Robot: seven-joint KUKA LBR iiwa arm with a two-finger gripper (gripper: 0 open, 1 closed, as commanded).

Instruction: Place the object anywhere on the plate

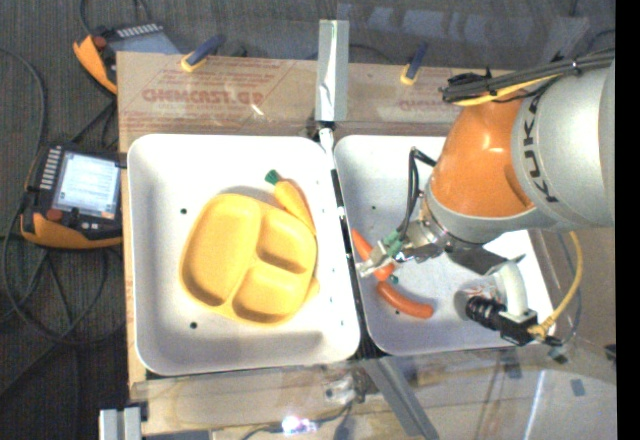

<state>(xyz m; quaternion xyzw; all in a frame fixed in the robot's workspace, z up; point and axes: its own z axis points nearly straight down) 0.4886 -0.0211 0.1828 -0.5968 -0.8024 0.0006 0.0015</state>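
The yellow sectioned plate point(250, 258) lies in the left bin point(150, 178), and a toy carrot point(293, 203) with a green top rests on its upper right rim. In the right bin point(385, 173) the gripper point(385, 258) hangs low near the dividing wall, and below it lies an orange sausage-shaped object point(405, 301), apart from the fingers as far as the slanted view lets one judge. A second thin orange piece point(360, 241) sits just beside the gripper near the left wall of that bin; it may be between the fingers or only next to them, since the arm point(490, 178) overhangs that spot and the detail is small. For the same reason I cannot tell whether the fingers stand apart or together. The task's thing is most likely one of these orange pieces in the right bin, not yet on the plate. It looks like a small moulded plastic or rubber toy: light, fairly stiff, smooth and rounded, so it is likely to roll or squirt out under a pinch near an end. The safer hold is across its narrow width at mid-length, with the fingers square to its long axis. Nothing about it seems fragile, and a firm squeeze should do no harm. The bin's wall close by leaves little room on that side.
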